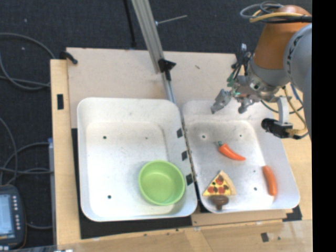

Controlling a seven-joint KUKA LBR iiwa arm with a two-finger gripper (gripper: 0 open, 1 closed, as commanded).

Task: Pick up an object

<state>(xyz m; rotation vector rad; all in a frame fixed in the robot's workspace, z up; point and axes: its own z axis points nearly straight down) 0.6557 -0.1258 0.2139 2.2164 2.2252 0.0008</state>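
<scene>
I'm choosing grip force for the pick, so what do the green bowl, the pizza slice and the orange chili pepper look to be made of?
Green bowl: probably moulded plastic, uniform lime colour with a smooth, faintly glossy rim.
Pizza slice: likely a toy, plastic or rubber; flat printed-looking toppings, matte finish. Which one is unclear.
Orange chili pepper: seemingly toy plastic, with even saturated colour and a slight sheen.
</scene>
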